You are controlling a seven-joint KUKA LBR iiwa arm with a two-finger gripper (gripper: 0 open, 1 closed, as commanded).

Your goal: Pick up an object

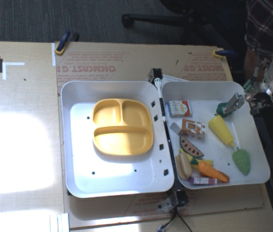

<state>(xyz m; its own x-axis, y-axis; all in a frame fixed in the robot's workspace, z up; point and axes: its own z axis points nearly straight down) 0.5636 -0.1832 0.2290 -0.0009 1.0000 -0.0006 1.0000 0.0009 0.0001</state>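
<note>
Metal two-finger gripper [233,104] low over right shallow white bin [255,144], upper right corner; whether it is parted or clasping anything, cannot tell. Just below it lies yellow plastic bottle-shaped toy [222,130]. Yellow three-part plastic plate [123,126] sits in left white bin [78,178].

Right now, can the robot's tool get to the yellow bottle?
Probably yes. The tool hangs just above the yellow bottle in the right bin, and nothing lies on top of the bottle.

Harsh glare whitens the bench [15,144] at left; elsewhere evenly lit, slightly soft.
</note>
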